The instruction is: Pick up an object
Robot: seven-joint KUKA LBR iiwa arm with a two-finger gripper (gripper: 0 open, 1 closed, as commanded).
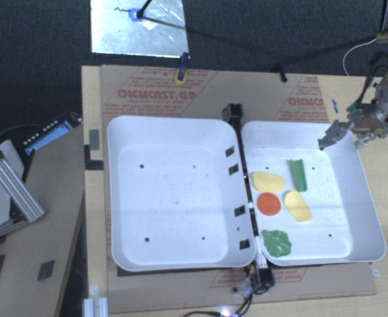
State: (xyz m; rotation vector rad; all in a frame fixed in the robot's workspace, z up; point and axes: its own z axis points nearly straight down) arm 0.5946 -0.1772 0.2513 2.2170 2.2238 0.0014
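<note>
The right bin [362, 207] holds several small items: a green stick [298, 174], a pale yellow piece [268, 180], an orange-red disc [268, 204], a second yellow piece [298, 205] and a green lump [277, 242] near the front wall. My gripper [344, 137] hangs over the bin's far right corner, up and to the right of the green stick. Its two fingers stand apart, open, with nothing between them.
The left bin [124, 177] lies beside the right one, joined along a black clipped divider [243, 177]. Both rest on a cardboard sheet [160, 91]. A shiny metal plate [139, 18] lies at the back, and cables [359, 45] run at the right.
</note>
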